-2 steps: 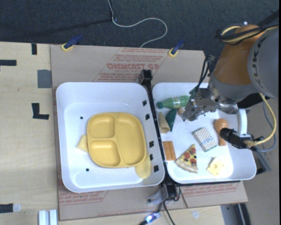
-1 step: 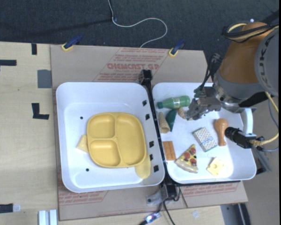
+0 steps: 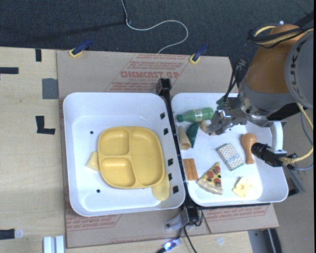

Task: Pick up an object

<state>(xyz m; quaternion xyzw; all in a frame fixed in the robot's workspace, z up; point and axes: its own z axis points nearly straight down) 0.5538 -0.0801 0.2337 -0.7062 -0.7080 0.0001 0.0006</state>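
Note:
The right bin (image 3: 268,191) holds several toy foods. A green bottle (image 3: 195,115) lies at its back left, with a tan cone-shaped piece (image 3: 186,137) just in front. A brown cracker (image 3: 190,169), a pizza slice (image 3: 211,178), a checkered packet (image 3: 230,156), a cheese wedge (image 3: 245,186) and a brown drumstick-shaped piece (image 3: 248,145) lie across the floor. My gripper (image 3: 217,126) hangs over the back of this bin, just right of the bottle's cap, above a small tan item (image 3: 204,126). I see nothing held between its fingers.
The left bin (image 3: 76,115) carries a yellow divided plate (image 3: 130,157), with yellow pieces peeking out at its left edge (image 3: 91,161) and its lower right (image 3: 160,192). The arm's grey and orange body (image 3: 276,73) looms over the right bin's back right corner.

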